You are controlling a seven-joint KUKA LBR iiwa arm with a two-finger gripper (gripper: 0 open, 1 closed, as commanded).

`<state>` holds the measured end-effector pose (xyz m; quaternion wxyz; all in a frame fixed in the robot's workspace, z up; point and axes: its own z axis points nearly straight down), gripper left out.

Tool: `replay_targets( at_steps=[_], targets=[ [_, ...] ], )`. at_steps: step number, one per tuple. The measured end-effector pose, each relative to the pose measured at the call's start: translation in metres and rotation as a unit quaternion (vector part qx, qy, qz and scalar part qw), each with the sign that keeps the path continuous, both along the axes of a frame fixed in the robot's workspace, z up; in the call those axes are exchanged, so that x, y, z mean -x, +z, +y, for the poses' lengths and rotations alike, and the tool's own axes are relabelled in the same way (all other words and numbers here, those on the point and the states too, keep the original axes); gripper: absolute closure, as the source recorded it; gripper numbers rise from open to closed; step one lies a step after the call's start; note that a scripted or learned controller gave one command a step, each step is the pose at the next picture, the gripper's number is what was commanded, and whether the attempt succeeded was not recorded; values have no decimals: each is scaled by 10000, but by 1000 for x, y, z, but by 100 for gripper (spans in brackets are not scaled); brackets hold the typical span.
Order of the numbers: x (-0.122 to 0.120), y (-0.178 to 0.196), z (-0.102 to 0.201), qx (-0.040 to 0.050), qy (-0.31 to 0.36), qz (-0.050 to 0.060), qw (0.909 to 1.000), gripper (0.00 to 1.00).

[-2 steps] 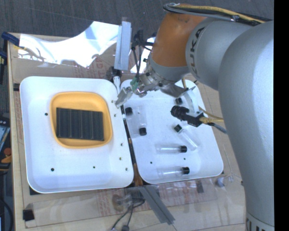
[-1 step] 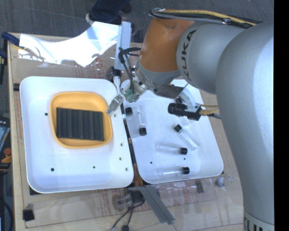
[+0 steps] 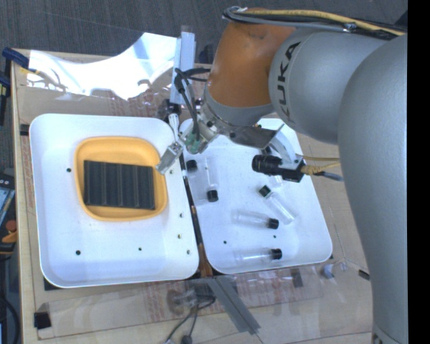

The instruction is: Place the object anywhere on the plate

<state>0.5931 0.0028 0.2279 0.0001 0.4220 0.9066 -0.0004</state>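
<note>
The yellow plate (image 3: 119, 150) with a dark ridged centre lies in the left bin (image 3: 57, 249). Several clear tubes with black caps lie in the right bin (image 3: 312, 242): one (image 3: 210, 186) near the divider, another (image 3: 255, 221) in the middle, a third (image 3: 259, 254) by the front rim. My gripper (image 3: 172, 142) hangs over the divider between the bins, just off the plate's right rim. It is open, with one finger (image 3: 168, 159) over the plate's edge and nothing visible between the fingers.
The arm's orange and grey bulk covers the right bin's far side. A black cylinder (image 3: 266, 164) juts from the wrist above that bin. Crumpled clear foil (image 3: 122, 67) lies behind the left bin. Cables run along the bench's left edge.
</note>
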Motion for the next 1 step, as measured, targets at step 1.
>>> replay_targets(
  at_steps=[1],
  targets=[
    [19, -4, 9, -4, 1638, 22, 9865, 0]
  ],
)
